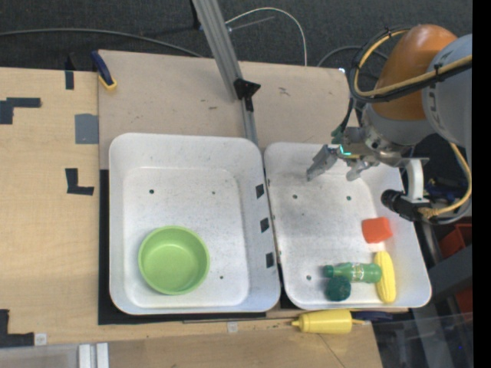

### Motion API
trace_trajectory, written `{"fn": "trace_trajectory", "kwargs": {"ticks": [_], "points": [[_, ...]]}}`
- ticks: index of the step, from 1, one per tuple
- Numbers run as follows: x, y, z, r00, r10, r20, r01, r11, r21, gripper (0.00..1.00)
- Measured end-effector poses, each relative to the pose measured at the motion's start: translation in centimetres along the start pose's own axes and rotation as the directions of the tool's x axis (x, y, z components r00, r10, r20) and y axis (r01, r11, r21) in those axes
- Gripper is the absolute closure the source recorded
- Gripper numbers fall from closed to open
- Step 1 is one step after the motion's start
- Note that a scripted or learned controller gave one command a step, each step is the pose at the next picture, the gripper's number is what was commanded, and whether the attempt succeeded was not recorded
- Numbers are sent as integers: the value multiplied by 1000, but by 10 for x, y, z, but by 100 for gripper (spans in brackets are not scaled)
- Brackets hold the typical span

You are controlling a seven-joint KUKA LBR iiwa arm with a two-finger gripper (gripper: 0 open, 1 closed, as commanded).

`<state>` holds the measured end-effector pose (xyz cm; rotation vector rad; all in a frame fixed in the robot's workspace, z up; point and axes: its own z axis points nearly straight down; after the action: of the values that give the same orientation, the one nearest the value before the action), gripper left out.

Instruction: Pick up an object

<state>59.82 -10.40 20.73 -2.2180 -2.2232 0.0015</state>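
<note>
Yellow bottle lies on the bench edge, outside the right bin. Gripper hovers at that bin's top, jaws spread, nothing held. Orange block nearest: descend centered, then close.

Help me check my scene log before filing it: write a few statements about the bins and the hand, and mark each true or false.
1. The green bowl sits in the left bin. True.
2. The hand holds the orange block. False: nothing sits between its open fingers; the block lies apart, lower in the right bin.
3. The yellow banana lies beside the green bottle. True.
4. The yellow mustard bottle lies inside the right bin. False: it lies outside, along the bin's near edge.
</note>
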Motion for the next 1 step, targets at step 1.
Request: {"fn": "trace_trajectory", "kwargs": {"ticks": [1], "points": [[2, -8, 62, 1000, 1, 0, -1, 1000, 6, 0]]}}
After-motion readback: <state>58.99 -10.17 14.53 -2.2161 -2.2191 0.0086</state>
